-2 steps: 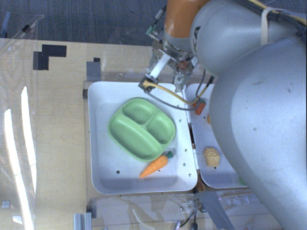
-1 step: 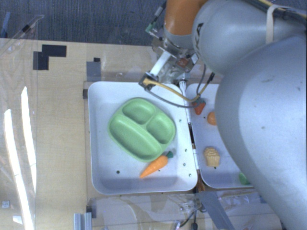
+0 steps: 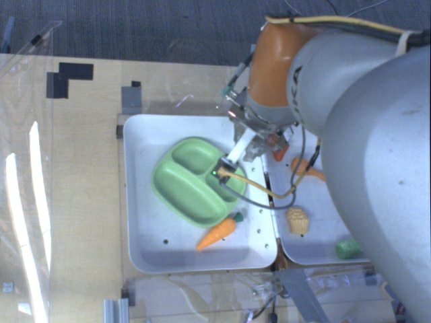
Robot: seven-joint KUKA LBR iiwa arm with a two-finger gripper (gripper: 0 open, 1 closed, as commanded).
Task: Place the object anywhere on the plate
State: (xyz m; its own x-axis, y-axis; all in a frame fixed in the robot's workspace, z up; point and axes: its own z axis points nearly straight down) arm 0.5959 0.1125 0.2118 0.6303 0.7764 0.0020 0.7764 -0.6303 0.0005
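Grey arm looms over the right side, its gripper hanging by the divider between the bins, at the plate's upper right edge; whether the claw is spread or pressed together I cannot tell, and nothing is seen in it. Next, the left bin and right bin; then the green divided plate in the left one. The toy carrot, likely the object, lies off the plate, just beside its lower right rim. In the right bin sit an orange piece, a tan lump and a small green lump. Risks, as I judge them: a descent so near the rim may shove the plate; the tapered carrot may slip out; a release at the edge may roll off.
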